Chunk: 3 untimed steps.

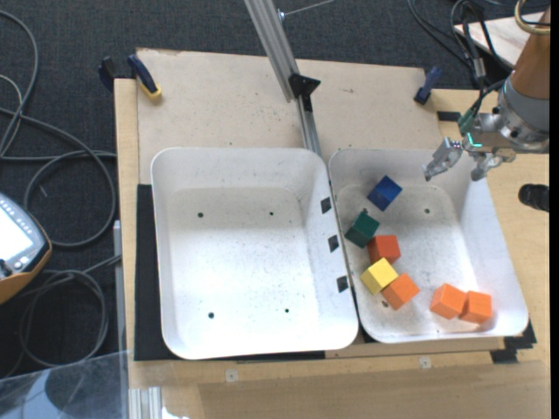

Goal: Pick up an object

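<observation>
Presently, the candidate objects all lie in the right bin [489, 234], at centre right of the frame. A blue cube [384, 192] sits highest in the picture, turned so one corner points toward the bottom of the frame. Below and left of it is a green cube [362, 229], touching or nearly touching a red-orange cube [384, 249] beneath it. A yellow cube [380, 275] follows, pressed against an orange cube [401, 291] at its lower right. Two more orange cubes [462, 304] stand side by side near the bin's lower right corner; the seam between them is hard to trace. None of these blocks has a marked long axis; they differ only in how they are rotated.

My gripper [461, 162] hangs over the upper right edge of that bin, well apart from the blue cube. Its two fingers stand spread apart with nothing between them. My arm [533, 85] is cut off by the right edge of the frame.

The left bin [175, 260] occupies the centre left. A metal rail [275, 42] slants down from the top of the frame to the gap between the bins. Cables [44, 164] trail across the dark floor at left, and a device [17, 243] is cut off at the left edge.
</observation>
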Available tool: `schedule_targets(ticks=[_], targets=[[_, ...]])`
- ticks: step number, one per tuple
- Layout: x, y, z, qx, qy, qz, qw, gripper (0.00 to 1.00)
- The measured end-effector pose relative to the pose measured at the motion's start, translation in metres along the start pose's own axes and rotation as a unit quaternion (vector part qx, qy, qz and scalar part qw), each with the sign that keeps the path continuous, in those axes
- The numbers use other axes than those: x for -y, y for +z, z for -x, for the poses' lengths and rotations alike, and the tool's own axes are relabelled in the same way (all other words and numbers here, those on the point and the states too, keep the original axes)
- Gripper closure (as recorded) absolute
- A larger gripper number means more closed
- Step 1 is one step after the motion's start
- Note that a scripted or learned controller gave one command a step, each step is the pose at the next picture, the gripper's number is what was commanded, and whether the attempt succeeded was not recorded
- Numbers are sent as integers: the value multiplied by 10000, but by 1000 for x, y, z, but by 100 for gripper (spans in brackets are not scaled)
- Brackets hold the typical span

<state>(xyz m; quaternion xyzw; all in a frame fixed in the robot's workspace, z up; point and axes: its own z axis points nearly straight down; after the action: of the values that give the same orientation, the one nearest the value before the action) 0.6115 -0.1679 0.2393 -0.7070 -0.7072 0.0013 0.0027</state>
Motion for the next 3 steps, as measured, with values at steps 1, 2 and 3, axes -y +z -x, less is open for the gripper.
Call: schedule_targets(ticks=[1, 2, 3], targets=[[-1, -3, 0, 8, -7, 24, 10000, 0], [-9, 44, -1, 4, -9, 2, 10000, 0], [-9, 101, 8, 3, 4, -8, 10000, 0]])
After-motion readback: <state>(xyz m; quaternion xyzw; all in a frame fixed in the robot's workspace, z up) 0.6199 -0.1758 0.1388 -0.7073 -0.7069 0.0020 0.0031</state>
